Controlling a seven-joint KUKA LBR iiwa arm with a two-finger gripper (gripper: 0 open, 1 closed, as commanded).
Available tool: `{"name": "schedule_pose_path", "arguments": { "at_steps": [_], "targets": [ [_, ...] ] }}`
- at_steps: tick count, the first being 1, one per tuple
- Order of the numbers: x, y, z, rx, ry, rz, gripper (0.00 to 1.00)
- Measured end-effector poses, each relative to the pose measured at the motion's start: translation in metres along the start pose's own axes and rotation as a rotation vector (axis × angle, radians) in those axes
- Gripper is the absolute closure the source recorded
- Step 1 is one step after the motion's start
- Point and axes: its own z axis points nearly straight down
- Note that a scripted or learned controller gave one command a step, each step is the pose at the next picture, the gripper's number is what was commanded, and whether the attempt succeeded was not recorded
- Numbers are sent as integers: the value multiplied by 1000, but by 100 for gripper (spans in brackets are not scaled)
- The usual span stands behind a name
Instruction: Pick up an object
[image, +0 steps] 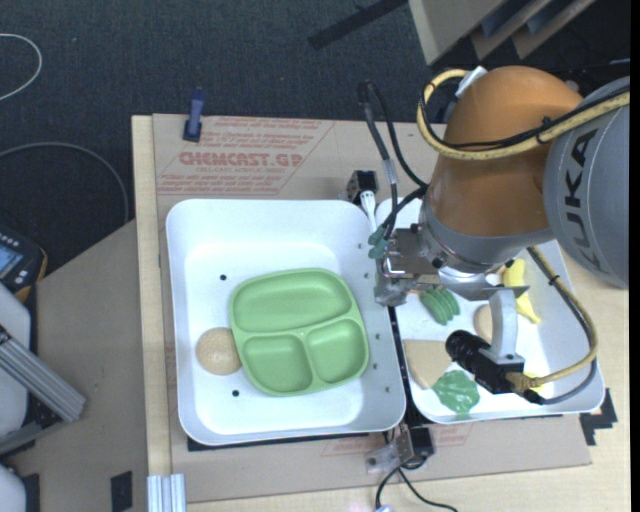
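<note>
Pincer (432, 300) over right bin (560, 405) near shared rim, state untellable; left bin (190, 300) corners open.

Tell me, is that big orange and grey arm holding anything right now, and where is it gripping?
That cannot be told. The arm's wrist hangs over the right bin and hides its own gripper; the green pieces lie loose nearby.

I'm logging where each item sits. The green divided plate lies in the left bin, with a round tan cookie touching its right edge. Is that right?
One detail is off. In the camera view, the green divided plate does lie in the left bin, but the round tan cookie sits against its left edge, not its right.
</note>
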Motion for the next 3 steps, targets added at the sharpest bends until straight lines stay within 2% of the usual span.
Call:
{"name": "schedule_pose_path", "arguments": {
  "at_steps": [1, 2, 3],
  "targets": [
    [2, 0, -13, -7, 2, -4, 100],
    [-15, -5, -160, -26, 5, -5, 100],
    [-17, -7, -41, 7, -1, -3, 100]
  ]
}}
